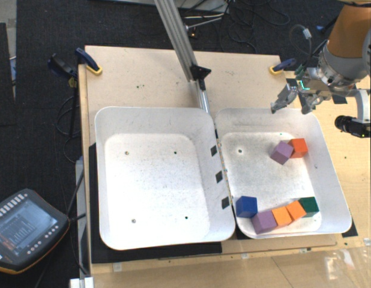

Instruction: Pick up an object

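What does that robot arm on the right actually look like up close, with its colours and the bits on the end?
The arm is thick and rounded, with a wide orange band over a grey wrist section. Below that sits a cluttered grey and black head with a small green light and thin cables looping off it. It ends in a gripper of dark, slim metal fingers.

Robot lab: teach pendant, cables

Bright, even light; soft shadows.
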